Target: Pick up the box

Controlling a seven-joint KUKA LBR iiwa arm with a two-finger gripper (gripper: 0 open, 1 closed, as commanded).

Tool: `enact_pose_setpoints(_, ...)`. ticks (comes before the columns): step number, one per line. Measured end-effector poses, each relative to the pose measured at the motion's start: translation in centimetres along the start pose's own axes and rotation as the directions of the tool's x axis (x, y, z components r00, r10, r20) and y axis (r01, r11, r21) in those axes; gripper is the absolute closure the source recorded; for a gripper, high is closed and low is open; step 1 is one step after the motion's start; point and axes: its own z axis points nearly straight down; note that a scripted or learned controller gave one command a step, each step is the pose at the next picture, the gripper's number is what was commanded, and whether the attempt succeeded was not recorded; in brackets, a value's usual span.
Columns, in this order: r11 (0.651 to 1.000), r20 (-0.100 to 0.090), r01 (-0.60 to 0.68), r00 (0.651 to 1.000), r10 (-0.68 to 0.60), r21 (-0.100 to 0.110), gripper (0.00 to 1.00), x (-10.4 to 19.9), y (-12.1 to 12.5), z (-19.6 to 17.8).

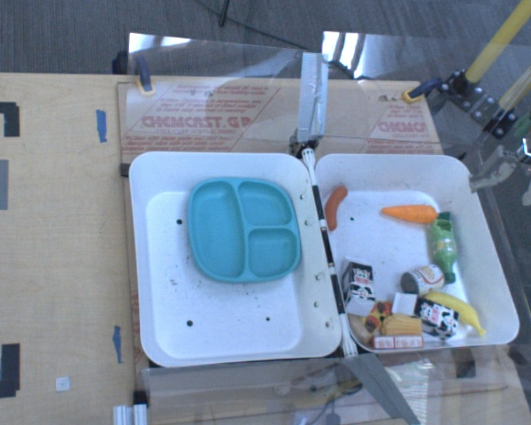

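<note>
Bright, even light; glare on plexiglass (248,56).

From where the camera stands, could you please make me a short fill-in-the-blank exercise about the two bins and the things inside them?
1. The teal divided plate lies in the ______ bin.
2. The carrot lies in the ______ bin.
3. The plate has ______ compartments.
4. The small cow-print box stands close to the bin's ______ wall.

Missing words: left; right; three; left
</note>
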Motion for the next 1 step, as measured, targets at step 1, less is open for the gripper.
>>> enact_pose_setpoints(1,0.988,-0.001,-0.157,0.988,0.157,0.004,0.00,0.26,-5.81,18.79)
